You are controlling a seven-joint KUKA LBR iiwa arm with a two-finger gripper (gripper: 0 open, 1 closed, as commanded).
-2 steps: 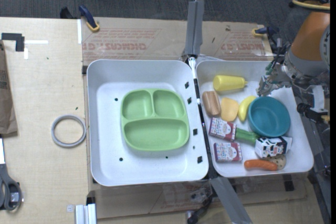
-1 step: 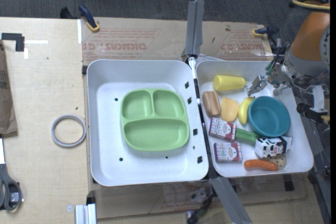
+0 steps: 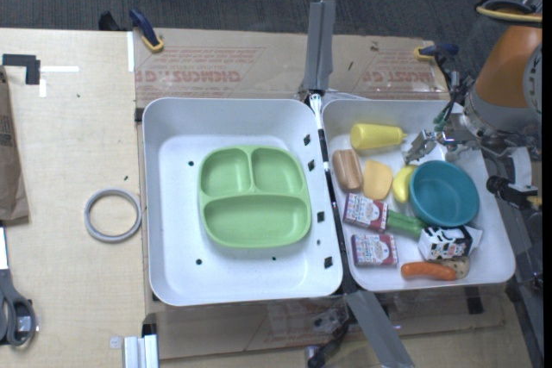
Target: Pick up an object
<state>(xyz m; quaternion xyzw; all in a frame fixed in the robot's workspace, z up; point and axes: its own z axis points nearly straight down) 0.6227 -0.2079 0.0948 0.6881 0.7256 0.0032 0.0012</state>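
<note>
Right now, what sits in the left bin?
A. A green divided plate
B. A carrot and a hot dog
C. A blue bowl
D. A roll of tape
A: the green divided plate lies alone in the left bin, while the blue bowl and the toy foods are in the right bin.

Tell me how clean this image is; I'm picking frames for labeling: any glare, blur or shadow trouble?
Camera view: even, soft light, no harsh glare on the white bins; green plate crisp; small items soft but legible; the claw is tiny and hard to resolve.
</note>
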